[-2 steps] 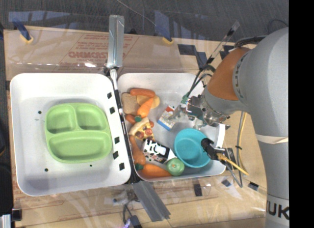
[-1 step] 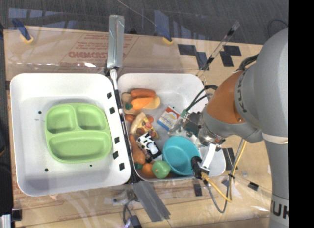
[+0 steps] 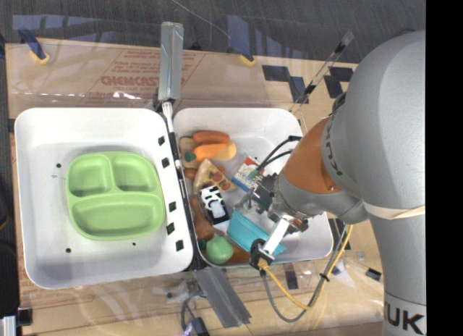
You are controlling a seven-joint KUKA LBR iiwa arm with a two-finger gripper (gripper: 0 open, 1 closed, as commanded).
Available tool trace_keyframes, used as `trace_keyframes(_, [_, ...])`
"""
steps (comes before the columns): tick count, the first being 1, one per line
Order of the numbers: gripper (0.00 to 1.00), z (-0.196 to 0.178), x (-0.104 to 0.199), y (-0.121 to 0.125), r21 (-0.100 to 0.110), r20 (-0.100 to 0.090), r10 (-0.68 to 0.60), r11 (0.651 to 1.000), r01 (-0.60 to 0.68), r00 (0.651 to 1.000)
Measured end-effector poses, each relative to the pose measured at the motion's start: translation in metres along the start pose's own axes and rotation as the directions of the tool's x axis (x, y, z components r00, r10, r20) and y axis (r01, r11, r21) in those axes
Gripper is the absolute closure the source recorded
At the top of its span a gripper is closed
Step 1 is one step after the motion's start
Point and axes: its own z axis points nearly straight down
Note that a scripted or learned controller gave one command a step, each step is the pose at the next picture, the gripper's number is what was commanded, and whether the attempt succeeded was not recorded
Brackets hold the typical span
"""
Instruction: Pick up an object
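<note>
The right bin holds a pile of toy food. An orange sausage and a yellowish bun lie at the back, with a pizza slice and a small colourful box just in front of them. Nearer the front are a black-and-white piece, a teal block and a green ball. My gripper reaches in from the right and hangs low over the bin's middle, between the colourful box and the teal block. The wrist hides most of it.
The left bin holds a green divided plate. A grey taped divider runs between the bins. The arm's large grey body covers the right bin's right side, and yellow cable loops below its front edge.
</note>
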Motion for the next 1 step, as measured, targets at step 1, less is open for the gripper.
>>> trace_keyframes(1, [0.0,0.0,-0.0002,0.0001,0.0,0.0,0.0,1.0,0.0,1.0])
